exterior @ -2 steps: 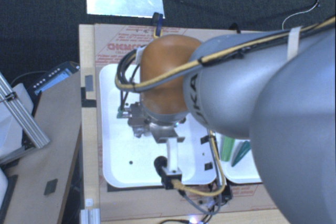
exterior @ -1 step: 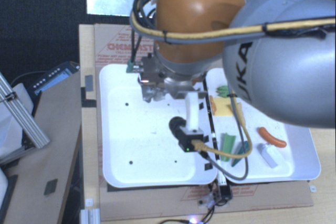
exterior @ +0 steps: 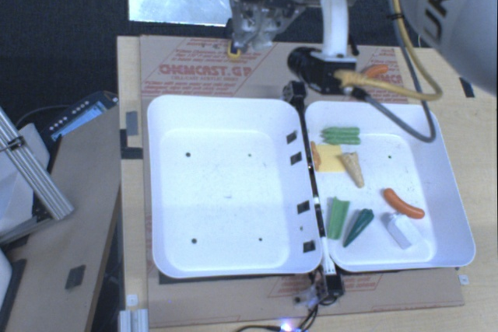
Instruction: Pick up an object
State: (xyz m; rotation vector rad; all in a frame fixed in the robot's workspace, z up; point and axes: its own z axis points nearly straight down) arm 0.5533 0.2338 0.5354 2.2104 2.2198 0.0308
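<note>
Seen from above: 2 white bins side by side on counter (exterior: 132, 82). Right bin (exterior: 443, 190) held small toy foods, sausage (exterior: 404, 204) included, loose for picking. Pincer (exterior: 250, 27) hung high beyond left bin (exterior: 226, 190), away from items; apart or together, cannot tell.

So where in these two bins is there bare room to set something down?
The whole left bin floor is bare. In the right bin, bare strips run along the far right wall and the near edge. It is crowded from the green beans down to the hot dog and white block.
</note>
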